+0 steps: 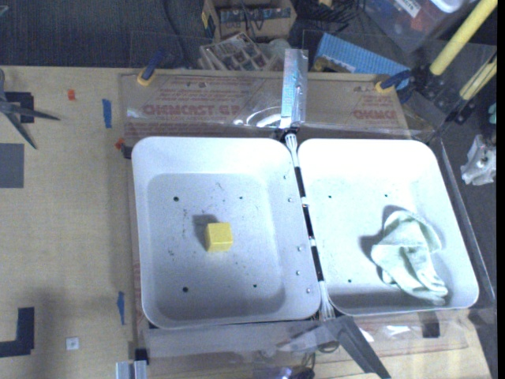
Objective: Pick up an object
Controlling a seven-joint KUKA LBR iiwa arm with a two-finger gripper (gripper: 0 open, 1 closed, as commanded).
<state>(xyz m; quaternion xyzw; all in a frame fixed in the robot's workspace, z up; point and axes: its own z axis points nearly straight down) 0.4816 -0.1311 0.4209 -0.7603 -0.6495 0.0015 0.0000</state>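
While both bins are lying open to the overhead camera, two candidates are waiting. Taking the divider [304,212] between the bins as the landmark: a small yellow cube [219,237] is sitting left of it, near the middle of the left bin [158,164], flat on the floor and apart from every wall. A crumpled pale cloth [409,257] is lying right of the divider, toward the near outer corner of the right bin [355,164], with its far fold touching or nearly touching the wall.

Risks, as I am judging them: the cube is small and hard, so a slightly off-centre descent is likely nudging it aside or squeezing it out sideways. The cloth is loose and heaped, so a grasp may be catching only one fold, which could be slipping free on the lift; its closeness to the wall is also crowding the approach.

As for the pincer, I cannot tell how far it is opened or whether it is carrying anything, so the position of cube and cloth relative to it is staying unjudged.
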